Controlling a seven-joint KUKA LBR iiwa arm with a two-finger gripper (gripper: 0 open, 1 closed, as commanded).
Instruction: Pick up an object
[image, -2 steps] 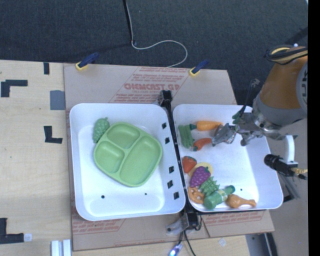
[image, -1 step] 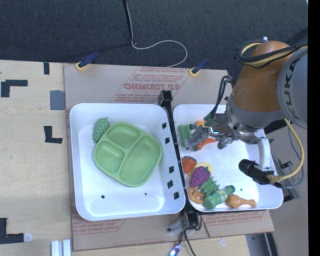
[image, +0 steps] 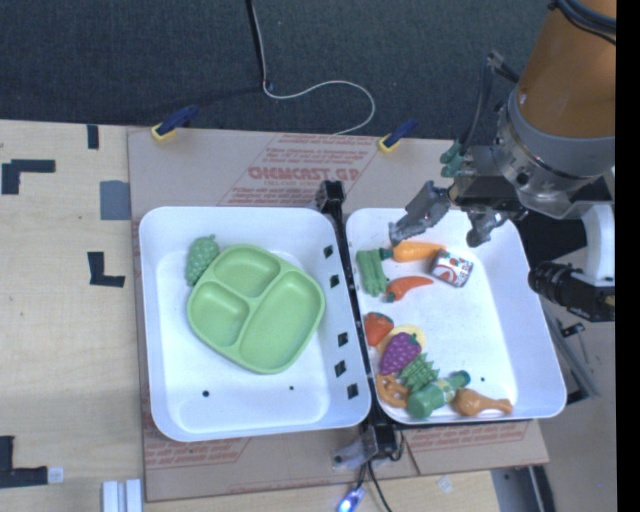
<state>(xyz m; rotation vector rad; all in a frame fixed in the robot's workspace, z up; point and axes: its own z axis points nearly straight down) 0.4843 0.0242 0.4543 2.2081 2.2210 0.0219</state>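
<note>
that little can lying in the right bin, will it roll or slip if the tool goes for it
The can lies on its side on the smooth floor of the right bin, so a nudge would probably roll it. Its rounded, glossy-looking wall may slip between the fingers. It looks like small toy food, so likely light and stiff.

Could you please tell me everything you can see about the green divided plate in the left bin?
The green plate is a light green, plastic-looking dish with rounded corners and three compartments: two smaller ones toward the upper left and one larger one at the lower right. It lies flat, right way up and turned at an angle, roughly in the middle of the left bin. Nothing sits in its compartments. A small green bunch of toy grapes rests against its upper left rim.
</note>
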